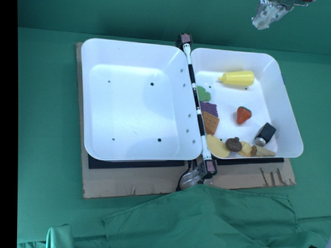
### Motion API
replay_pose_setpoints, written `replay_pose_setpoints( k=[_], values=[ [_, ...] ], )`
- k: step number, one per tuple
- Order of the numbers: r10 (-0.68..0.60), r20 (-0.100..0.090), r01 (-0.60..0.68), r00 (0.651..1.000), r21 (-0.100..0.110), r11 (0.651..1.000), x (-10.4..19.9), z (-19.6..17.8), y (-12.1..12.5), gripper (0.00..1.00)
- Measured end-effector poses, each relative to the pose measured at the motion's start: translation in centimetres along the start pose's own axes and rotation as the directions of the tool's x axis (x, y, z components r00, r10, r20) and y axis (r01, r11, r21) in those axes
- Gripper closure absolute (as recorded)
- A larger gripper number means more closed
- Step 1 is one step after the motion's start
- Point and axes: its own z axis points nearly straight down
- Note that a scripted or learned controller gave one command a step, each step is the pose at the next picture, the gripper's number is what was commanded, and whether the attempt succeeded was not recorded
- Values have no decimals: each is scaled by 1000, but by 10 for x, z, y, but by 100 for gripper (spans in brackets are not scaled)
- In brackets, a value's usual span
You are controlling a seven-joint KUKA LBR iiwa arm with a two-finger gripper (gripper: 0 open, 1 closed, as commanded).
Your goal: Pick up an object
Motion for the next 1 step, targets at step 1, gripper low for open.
replay_pose_setpoints(
  k=[1],
  values=[
    [-8,-7,8,1000,12,1000,59,19,7,100]
  ],
)
